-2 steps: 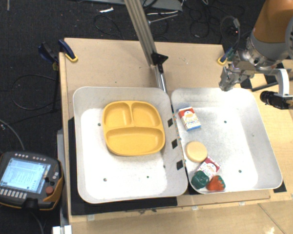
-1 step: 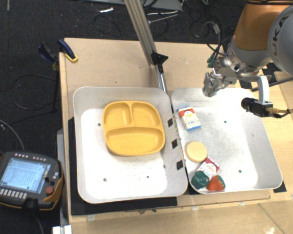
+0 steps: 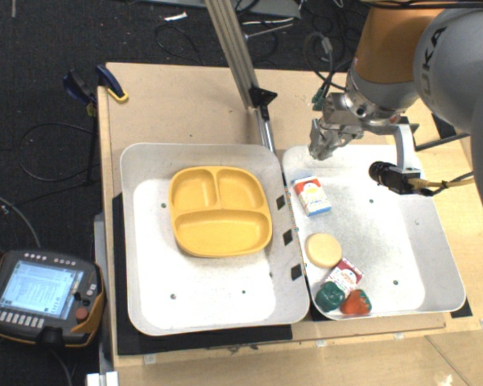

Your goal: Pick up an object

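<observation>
A: From the camera above, start with the right bin point(image 3: 402, 240). Where does the arm stand to it?

B: The arm point(image 3: 435, 47), grey with an orange band, comes in from the right and bends down over that bin's far left corner. The pincer point(image 3: 322, 147) hangs there, above the bin floor.

A: Open or closed?

B: I cannot tell; the tips are too small and dark against the wrist to read. Nothing shows between them.

A: And the things to pick?

B: All lie along the right bin's left side. A small carton point(image 3: 311, 196), white and blue with a red picture, lies just below the pincer in the picture, apart from it. Further toward the bin's near edge is a pale round disc point(image 3: 324, 250). At the near left corner sit three things close together: a small red-and-white packet point(image 3: 346, 276), a dark green piece point(image 3: 330, 297) and a red piece point(image 3: 357, 302), the last two side by side.

A: What lies outside that bin?

B: To its left, touching along the edge, is the left bin point(image 3: 145, 288), holding a yellow divided tray point(image 3: 220, 211). Both bins rest on the table point(image 3: 185, 107). Well left of everything, off the table, lies a handheld control pendant point(image 3: 40, 296) with a lit screen.
</observation>
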Action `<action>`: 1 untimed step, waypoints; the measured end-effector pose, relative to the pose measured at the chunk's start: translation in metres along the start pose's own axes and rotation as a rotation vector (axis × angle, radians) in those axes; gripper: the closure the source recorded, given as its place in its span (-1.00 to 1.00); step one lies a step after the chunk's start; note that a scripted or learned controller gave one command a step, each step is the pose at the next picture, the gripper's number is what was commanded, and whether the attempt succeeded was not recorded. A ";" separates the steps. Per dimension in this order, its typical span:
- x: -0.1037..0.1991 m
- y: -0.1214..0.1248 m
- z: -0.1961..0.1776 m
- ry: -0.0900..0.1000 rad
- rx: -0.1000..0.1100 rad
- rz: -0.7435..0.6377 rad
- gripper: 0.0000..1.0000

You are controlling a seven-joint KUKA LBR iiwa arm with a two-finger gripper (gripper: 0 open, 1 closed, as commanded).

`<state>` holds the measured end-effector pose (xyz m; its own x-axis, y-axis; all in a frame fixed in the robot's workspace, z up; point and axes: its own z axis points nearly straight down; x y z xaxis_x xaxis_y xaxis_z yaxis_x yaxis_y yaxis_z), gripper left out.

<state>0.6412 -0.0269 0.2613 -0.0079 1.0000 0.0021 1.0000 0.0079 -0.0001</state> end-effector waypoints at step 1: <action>0.045 -0.006 0.011 -0.001 0.002 0.001 1.00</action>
<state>0.6346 0.0178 0.2500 -0.0071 1.0000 0.0009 1.0000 0.0071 -0.0017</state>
